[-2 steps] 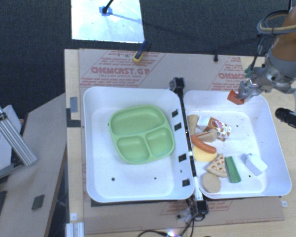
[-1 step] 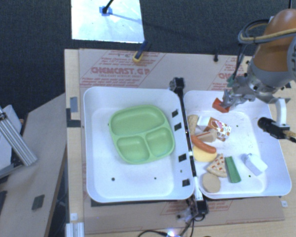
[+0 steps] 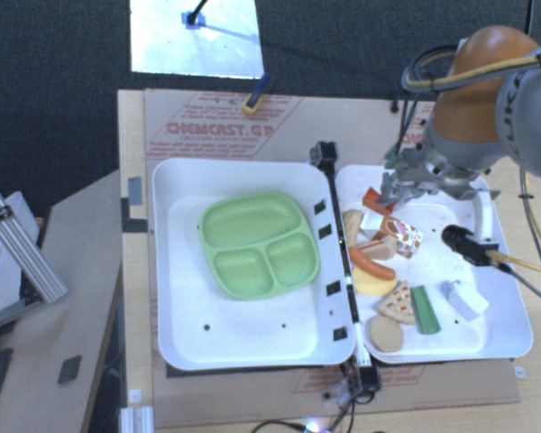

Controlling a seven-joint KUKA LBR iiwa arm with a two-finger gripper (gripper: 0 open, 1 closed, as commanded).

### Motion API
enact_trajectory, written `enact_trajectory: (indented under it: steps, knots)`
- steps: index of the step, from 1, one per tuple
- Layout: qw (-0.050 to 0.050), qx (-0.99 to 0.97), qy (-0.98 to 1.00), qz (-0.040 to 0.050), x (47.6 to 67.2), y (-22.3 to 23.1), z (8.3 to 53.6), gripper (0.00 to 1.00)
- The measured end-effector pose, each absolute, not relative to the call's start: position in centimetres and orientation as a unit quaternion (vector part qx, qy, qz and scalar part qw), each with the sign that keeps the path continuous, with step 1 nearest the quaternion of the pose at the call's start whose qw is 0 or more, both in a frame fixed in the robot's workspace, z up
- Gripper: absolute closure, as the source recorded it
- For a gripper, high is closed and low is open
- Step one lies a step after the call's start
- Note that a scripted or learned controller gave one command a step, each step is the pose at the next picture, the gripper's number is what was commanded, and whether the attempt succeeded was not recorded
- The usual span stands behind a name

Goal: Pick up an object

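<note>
The right bin (image 3: 509,332) holds several toy foods. My gripper (image 3: 389,197) hangs over the bin's back left corner, right above a red piece (image 3: 374,200) and close to a white, red-speckled item (image 3: 404,238). I see nothing clearly between its fingers. In front of them lie a pale tan piece (image 3: 353,224), a red sausage (image 3: 371,262), a yellow wedge (image 3: 371,283), a pizza slice (image 3: 398,304), a green block (image 3: 424,309), a round cookie (image 3: 386,334) and a white block (image 3: 464,299).
The left bin (image 3: 189,332) holds a green divided plate (image 3: 257,244). A black-clipped divider (image 3: 335,242) runs between the two bins. A shiny square sheet (image 3: 197,25) lies beyond the bench at the back.
</note>
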State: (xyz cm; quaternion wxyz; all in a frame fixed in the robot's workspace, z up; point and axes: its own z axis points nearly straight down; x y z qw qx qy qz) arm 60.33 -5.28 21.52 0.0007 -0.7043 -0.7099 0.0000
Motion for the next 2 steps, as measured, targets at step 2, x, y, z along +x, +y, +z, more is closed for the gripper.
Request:
enact_trajectory:
  steps: [2]
  knots:
    - [0.001,-0.704,-0.71,0.0003,55.2,4.2,20.6,1.0]
